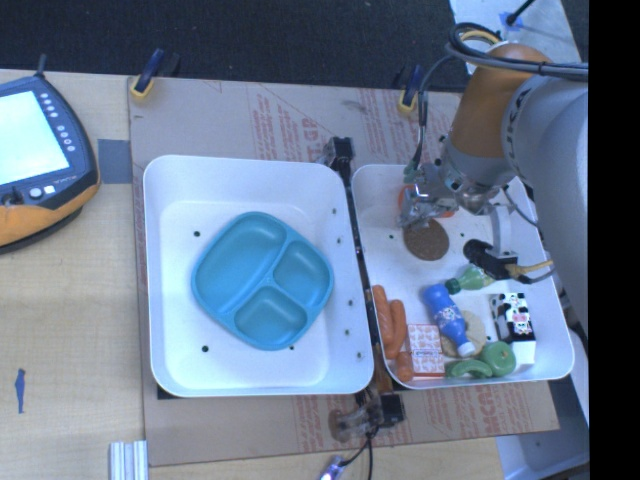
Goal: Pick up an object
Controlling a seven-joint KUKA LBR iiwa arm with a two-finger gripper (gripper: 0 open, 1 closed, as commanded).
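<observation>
End effector low in the right bin, over the brown disc.

The brown disc [427,240] lies flat in the right bin [385,193], just beneath the end effector [425,206] (whether its fingers are apart or together I cannot tell). Below the disc sit a blue bottle [445,316] and a green ring [480,364]. A clean pick likely needs a centred, straight descent, since a flat disc offers little edge.
</observation>
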